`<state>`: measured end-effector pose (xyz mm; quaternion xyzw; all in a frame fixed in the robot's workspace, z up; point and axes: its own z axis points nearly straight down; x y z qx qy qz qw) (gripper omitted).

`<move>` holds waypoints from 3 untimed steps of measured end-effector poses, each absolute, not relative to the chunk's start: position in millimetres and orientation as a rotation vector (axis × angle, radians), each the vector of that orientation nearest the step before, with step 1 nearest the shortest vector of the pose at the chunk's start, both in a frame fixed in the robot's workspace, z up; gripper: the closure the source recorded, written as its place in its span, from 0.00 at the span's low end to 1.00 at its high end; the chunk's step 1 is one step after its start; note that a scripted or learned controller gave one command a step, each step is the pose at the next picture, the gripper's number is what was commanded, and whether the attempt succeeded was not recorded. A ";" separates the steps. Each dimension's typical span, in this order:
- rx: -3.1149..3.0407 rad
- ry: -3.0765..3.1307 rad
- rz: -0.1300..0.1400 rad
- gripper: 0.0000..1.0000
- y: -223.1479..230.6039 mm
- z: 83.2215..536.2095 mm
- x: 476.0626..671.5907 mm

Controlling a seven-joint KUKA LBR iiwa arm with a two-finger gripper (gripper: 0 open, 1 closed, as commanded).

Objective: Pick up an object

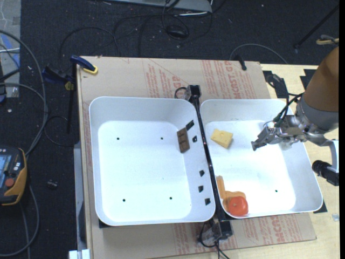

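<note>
In the right bin, a yellow wedge-shaped block lies near the far left. A red-orange round object with an orange piece beside it sits in the near left corner. A brown bar rests against the right wall of the left bin. My gripper hangs over the far right part of the right bin, to the right of the yellow block and apart from it. Nothing shows between its fingertips.
The arm enters from the right, its orange band above the right bin's far corner. Small black marks dot the divider between the bins. Cables and a blue-yellow clamp lie beyond the bench board.
</note>
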<state>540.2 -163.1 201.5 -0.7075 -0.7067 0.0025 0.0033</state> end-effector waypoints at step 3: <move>-2.218 -2.219 0.003 0.00 -160.8 120.2 537.9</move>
